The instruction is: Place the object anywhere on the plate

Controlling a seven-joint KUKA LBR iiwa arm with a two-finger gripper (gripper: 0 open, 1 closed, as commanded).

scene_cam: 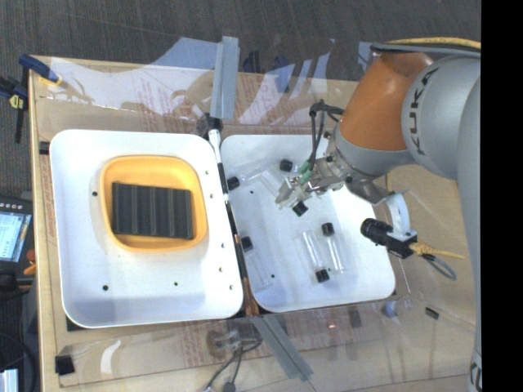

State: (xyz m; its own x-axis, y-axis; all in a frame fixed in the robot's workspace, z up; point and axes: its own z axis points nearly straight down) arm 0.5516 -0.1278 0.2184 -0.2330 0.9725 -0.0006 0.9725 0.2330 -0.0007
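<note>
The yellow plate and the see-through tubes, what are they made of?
The yellow plate looks like smooth, matte plastic with a soft, rounded rim, though the dark ribbed insert could be rubber. The see-through tubes look like clear glossy plastic or glass; the white bin shows through them.

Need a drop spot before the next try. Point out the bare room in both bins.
Left bin: bare white floor runs below the yellow plate, toward the near rim. The dark ridged block fills the plate's middle. Right bin: crowded, with small black pieces and clear tubes scattered beneath the claw; its near-left corner is barest.
</note>
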